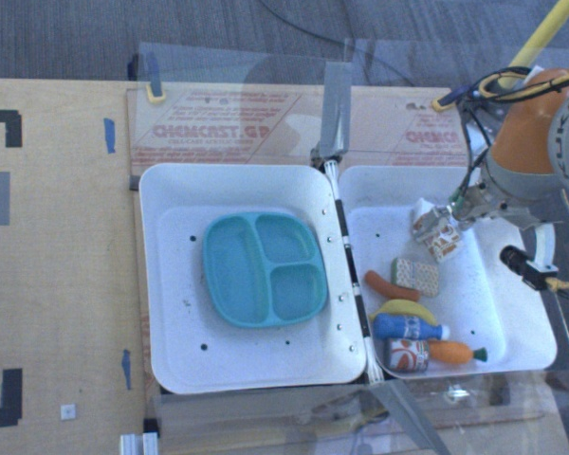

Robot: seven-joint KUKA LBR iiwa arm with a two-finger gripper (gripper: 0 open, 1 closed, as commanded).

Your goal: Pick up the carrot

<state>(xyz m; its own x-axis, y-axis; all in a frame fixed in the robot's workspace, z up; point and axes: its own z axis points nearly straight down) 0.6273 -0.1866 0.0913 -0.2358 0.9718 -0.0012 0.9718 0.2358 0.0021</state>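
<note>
Over the right white bin [512, 349], near its far wall, hangs the gripper [438, 233]; finger state unreadable. Well toward the near rim from it lies the orange, green-tipped carrot [452, 353], touching a small can [409, 354], beside a blue bottle [408, 329]. Bare floor lies right of the carrot.

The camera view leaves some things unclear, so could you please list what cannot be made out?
- Gripper: small and cluttered in the camera view; finger state unreadable.
- Arm: cut off by the right edge.
- Can: partly covered by the blue bottle; label too small.
- Carrot: whole, but its leafy tip is tiny.
</note>
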